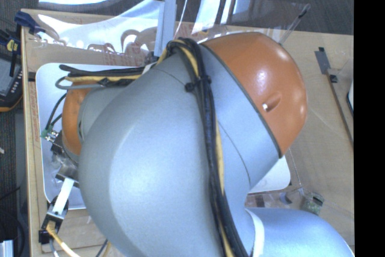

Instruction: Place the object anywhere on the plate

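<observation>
Gripper: hidden beneath the arm's own body; whether it is open or closed, and whether anything is held, cannot be told.
Object: cannot be made out; its place cannot be told, since the bin floor is covered by the arm.
Plate: cannot be made out for the same reason.
Arm (174, 153): large grey housing seen across the middle of the view, over the left bin and the divide between the bins.
Orange band (264, 87): seen at the upper right of the grey housing, glossy, with a highlight on it.
Cable bundle (207, 129): black and yellow, run along the top of the housing from the bins' far edge toward the near edge.
Left bin (41, 129): white wall visible as a strip along its left edge; a second orange surface (71, 120) is seen just inside it.
Right bin (278, 177): a small white patch visible near its near edge, under the orange band.
Bench (325, 147): pale wood surface visible at the right side.
Clear panels (240, 12): seen standing along the bench's far edge.
</observation>
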You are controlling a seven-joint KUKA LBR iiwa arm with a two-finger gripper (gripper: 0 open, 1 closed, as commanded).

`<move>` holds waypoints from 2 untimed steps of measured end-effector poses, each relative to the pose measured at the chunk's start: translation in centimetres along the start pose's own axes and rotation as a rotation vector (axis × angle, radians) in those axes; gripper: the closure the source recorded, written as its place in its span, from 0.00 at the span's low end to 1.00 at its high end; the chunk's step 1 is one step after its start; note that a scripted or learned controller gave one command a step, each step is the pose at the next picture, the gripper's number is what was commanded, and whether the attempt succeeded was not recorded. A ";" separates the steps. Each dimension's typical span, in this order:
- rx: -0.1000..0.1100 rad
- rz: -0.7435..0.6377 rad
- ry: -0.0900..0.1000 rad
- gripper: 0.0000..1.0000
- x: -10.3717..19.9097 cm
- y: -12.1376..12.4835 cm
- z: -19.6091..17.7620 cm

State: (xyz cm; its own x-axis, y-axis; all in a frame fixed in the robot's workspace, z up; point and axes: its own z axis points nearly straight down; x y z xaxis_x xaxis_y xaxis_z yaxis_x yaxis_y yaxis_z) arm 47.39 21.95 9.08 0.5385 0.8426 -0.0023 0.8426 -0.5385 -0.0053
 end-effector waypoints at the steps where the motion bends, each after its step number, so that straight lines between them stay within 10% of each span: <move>1: 0.000 0.003 0.000 0.00 2.5 5.6 -1.4; 2: -0.001 0.061 0.001 0.00 7.9 12.2 -6.3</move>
State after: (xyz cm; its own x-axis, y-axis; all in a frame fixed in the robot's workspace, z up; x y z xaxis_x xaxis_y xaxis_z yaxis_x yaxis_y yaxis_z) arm 61.91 22.03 15.31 0.5890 0.8081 -0.0016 0.8081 -0.5890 -0.0046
